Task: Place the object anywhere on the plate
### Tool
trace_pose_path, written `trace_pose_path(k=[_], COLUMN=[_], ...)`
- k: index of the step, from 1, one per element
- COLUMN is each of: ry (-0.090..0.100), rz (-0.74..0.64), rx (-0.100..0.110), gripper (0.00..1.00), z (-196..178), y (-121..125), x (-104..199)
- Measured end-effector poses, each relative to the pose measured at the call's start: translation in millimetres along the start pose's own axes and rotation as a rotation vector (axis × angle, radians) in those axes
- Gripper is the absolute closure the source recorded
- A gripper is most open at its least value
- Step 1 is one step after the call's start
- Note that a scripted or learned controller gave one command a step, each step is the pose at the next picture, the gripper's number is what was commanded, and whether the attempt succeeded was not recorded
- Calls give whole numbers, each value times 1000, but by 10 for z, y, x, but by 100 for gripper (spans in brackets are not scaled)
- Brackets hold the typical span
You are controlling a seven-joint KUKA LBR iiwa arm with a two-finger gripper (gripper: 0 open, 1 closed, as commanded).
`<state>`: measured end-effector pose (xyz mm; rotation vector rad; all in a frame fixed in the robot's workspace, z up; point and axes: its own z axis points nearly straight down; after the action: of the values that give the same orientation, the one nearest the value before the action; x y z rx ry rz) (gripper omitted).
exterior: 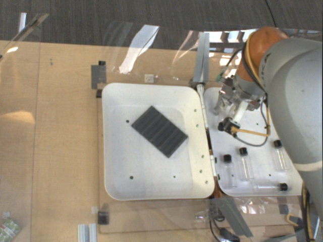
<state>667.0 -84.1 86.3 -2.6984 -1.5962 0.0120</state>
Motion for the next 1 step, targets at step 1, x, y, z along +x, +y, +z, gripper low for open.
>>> trace_pose_path(k=[1], ry=[2], rz=[43], rx=[0], gripper=[100], z=[-1], y=[0], x=[6])
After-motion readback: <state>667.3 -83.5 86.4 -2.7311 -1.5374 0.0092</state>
